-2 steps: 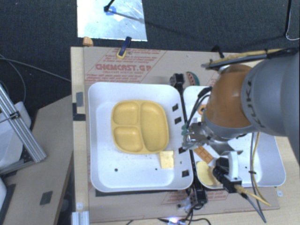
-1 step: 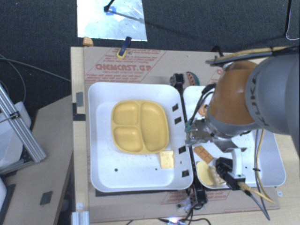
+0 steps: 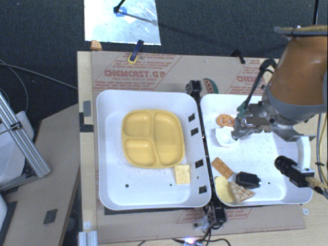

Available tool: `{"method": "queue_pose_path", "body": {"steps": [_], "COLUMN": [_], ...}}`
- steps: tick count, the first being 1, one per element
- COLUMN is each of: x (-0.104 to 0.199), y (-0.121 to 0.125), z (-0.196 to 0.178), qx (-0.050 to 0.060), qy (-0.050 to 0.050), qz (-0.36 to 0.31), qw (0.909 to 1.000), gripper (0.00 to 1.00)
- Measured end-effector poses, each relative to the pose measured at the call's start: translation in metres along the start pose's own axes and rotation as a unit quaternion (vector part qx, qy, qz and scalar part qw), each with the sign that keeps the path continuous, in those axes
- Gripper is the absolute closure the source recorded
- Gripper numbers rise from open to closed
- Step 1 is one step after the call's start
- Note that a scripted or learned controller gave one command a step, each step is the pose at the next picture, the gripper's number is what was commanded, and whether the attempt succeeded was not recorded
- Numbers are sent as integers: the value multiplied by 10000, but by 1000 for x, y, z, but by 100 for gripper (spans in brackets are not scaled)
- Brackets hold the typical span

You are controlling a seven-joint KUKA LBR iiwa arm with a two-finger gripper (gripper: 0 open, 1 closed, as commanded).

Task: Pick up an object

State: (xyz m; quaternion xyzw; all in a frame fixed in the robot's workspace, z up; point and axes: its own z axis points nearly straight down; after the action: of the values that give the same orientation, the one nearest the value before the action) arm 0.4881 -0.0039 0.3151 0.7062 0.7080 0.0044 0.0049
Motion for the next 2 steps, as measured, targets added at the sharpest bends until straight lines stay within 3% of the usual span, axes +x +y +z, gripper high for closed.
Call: {"method": "queue_pose_path", "body": {"steps": [1, 2], "x": [52, 115], "y": [1, 0], "z": [-71, -71], "qx": [14, 48], "qy": [17, 16], "qz": [-37, -35], "qw": [10000, 10000], "gripper": [100, 100]}}
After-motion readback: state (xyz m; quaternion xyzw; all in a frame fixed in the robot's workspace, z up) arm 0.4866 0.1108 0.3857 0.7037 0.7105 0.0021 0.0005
